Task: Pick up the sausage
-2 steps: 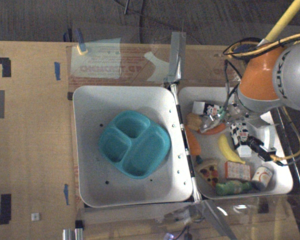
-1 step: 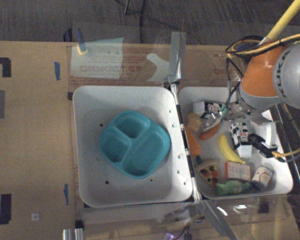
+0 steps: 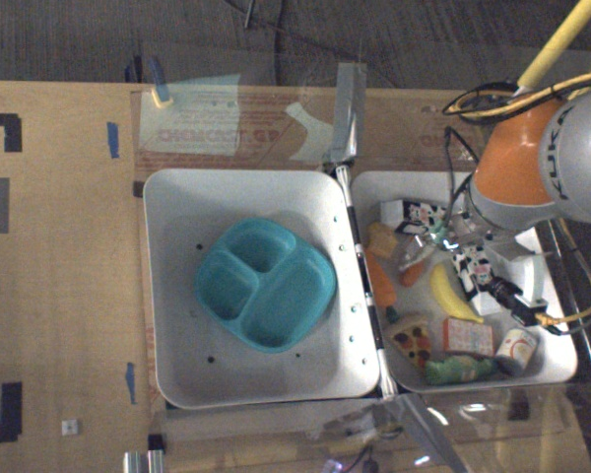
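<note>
The two-finger gripper (image 3: pixel 435 247) was seen low in the right shallow white bin (image 3: pixel 563 363); whether it was released or clenched could not be told. Just at its seven o'clock a small reddish-brown sausage (image 3: pixel 412 275) lay on the bin floor, apparently not grasped. It was judged to be a light toy, smooth and rounded, so it could slip or roll; it should be taken across its middle. A long orange carrot (image 3: pixel 380 284) lay at the sausage's nine o'clock, a yellow banana (image 3: pixel 451 295) at its four o'clock. A teal divided plastic plate (image 3: pixel 266 284) rested in the left white bin (image 3: pixel 177 215).
</note>
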You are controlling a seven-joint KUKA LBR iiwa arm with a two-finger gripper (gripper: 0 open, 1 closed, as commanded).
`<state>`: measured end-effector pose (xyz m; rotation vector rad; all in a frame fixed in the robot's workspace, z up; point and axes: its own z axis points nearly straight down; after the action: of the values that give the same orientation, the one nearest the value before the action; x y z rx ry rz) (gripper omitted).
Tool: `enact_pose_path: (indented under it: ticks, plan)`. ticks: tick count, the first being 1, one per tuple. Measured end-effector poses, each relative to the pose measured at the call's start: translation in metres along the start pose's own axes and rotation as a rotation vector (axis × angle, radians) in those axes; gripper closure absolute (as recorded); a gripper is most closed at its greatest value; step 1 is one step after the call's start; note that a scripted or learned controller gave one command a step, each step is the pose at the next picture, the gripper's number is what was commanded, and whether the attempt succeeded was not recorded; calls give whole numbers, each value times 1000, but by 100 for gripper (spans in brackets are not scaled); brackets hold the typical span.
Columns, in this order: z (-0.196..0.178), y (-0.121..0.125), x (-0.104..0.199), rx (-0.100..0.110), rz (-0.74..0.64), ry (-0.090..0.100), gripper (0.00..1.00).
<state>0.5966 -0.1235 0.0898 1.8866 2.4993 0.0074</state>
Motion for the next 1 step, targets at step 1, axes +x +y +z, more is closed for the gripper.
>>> enact_pose_path:
  ticks: [1]
  plan:
    - [-12, 2, -3, -7, 2, -8, 100]
